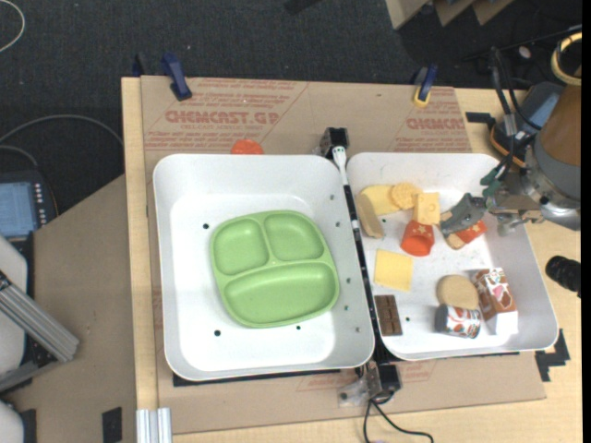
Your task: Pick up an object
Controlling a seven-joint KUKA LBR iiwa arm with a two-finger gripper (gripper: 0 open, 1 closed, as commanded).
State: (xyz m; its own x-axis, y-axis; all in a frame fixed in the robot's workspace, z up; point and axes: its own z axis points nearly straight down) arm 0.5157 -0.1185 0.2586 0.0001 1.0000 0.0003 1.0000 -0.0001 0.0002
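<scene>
The right white bin [536, 293] holds several toy foods. A small red-orange piece [471, 234] lies near the bin's right side. My gripper [464, 216] reaches in from the right and hovers right over that piece, partly covering it. To its left stand a red cup [417, 238] and a yellow cheese block [428, 208]. Further left are a round cracker [403, 195] and a tan bread piece [373, 207]. Whether anything is held cannot be made out.
A yellow cheese slice [394, 270], a chocolate bar [387, 315], a brown bun [457, 291] and two red-white packets [462, 321] [497, 292] fill the bin's near half. The left bin [175, 247] holds a green divided plate [274, 268].
</scene>
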